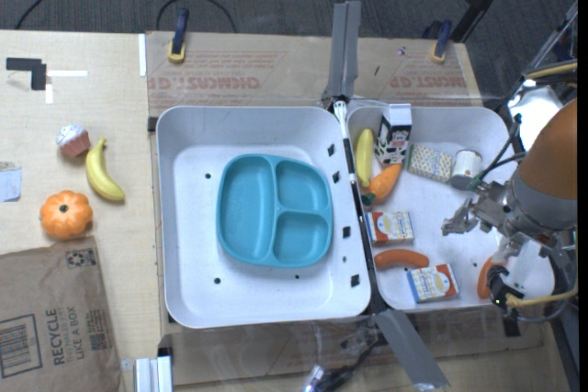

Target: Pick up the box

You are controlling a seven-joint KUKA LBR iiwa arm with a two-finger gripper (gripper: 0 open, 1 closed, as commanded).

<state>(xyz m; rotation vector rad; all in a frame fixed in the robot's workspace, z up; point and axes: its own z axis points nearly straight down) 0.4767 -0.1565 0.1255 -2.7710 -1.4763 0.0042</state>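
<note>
The right bin [496,128] holds three small boxes. One with an orange and white label [392,226] lies near its left wall, one with a blue edge [432,283] lies at the front, and a speckled one [430,162] lies toward the back. My gripper [462,218] hangs over the bin's right half, to the right of the orange-label box and apart from it. Nothing shows in its grasp. The orange band of the arm [559,156] rises behind it.
The right bin also holds a black and white carton [395,133], a banana [364,156], a carrot [386,183], a sausage [401,260] and a white can [466,165]. A blue divided plate [274,210] lies in the left bin [184,225]. A banana [103,172], a small pumpkin [65,215] and a cupcake [73,140] lie on the bench at left.
</note>
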